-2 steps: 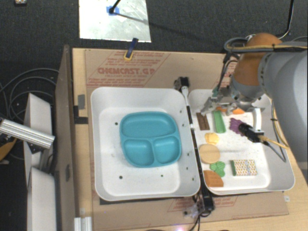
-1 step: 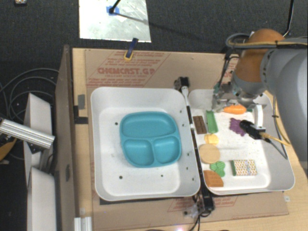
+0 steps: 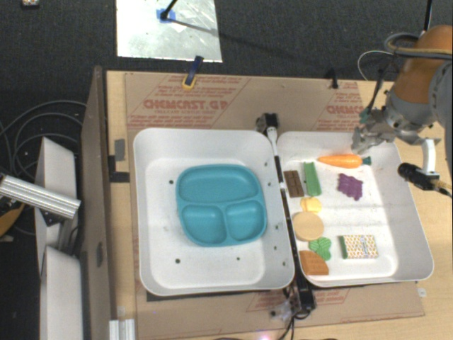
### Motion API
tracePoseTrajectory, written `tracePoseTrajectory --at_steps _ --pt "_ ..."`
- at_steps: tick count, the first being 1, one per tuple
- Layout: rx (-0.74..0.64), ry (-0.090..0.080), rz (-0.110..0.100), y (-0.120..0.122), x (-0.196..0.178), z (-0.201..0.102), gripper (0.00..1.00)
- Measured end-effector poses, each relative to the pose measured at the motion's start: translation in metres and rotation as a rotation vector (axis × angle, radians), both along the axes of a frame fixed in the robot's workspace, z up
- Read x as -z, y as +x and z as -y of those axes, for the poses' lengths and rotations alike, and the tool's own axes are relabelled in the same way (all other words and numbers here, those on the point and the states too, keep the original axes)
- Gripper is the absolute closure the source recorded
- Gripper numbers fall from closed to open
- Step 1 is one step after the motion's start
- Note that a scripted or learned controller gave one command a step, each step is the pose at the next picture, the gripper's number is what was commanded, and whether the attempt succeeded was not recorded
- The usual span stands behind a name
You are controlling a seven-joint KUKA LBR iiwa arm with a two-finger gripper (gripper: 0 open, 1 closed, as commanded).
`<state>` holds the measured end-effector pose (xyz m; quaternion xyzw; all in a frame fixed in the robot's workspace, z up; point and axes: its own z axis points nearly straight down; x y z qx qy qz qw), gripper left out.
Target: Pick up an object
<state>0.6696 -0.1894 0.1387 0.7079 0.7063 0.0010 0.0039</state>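
Carrot (image 3: pixel 340 161), orange with a green tip, lies on its side at the upper edge of the right bin (image 3: pixel 407 222), right of centre in the frame; my claw (image 3: pixel 362 142) hangs just above and beside its green end, and I cannot tell how far it is parted or whether it has hold of anything. Two white bins sit side by side; the left bin (image 3: pixel 159 190) holds one teal divided tray (image 3: pixel 221 204); the right one holds, besides the carrot, one brown bar (image 3: pixel 293 183), one green stick (image 3: pixel 311 178), one purple bunch (image 3: pixel 350 185), one small yellow piece (image 3: pixel 311 205), one tan disc (image 3: pixel 308 226), one green leafy piece (image 3: pixel 322 246), one orange-brown slab (image 3: pixel 314 263) and one patterned packet (image 3: pixel 359 246).
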Motion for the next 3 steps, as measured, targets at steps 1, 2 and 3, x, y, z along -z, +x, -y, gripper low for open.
tracePoseTrajectory --at_steps 1,2,3 --pt "-0.005 0.003 -0.003 0.0 0.002 -0.005 0.0" --pt "-0.003 0.005 -0.008 -0.032 0.056 -0.022 0.0" --pt "-0.001 0.009 -0.038 -0.006 0.056 -0.019 0.0"
